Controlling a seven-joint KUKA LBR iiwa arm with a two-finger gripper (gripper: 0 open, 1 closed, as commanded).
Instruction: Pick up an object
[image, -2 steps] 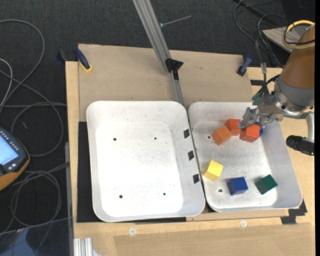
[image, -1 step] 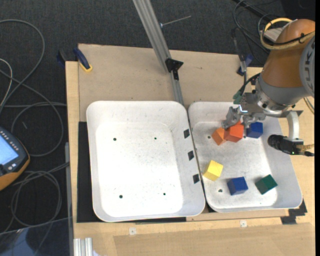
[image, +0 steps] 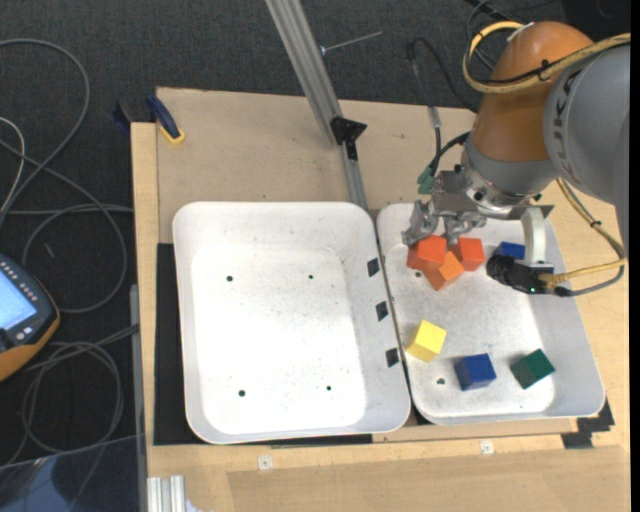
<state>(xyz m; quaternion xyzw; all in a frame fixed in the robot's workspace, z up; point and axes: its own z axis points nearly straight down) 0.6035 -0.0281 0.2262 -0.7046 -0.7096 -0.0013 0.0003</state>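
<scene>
From my remote station I find the gripper (image: 443, 238) low over the far end of the right bin (image: 570, 395), and I cannot tell whether the jaws are released or clenched, since the wrist hides their tips. Directly beneath sits a tight cluster of orange blocks (image: 443, 257), apparently touching one another; whether any block lies between the jaws cannot be confirmed. In my judgement the sound approach is to centre on the nearest orange block and lift straight up, avoiding its neighbours. Farther out in the same bin lie a yellow block (image: 427, 340), a blue block (image: 474, 371) and a green block (image: 532, 368). The left bin (image: 190, 300) adjoins on the counter (image: 250, 130).
</scene>
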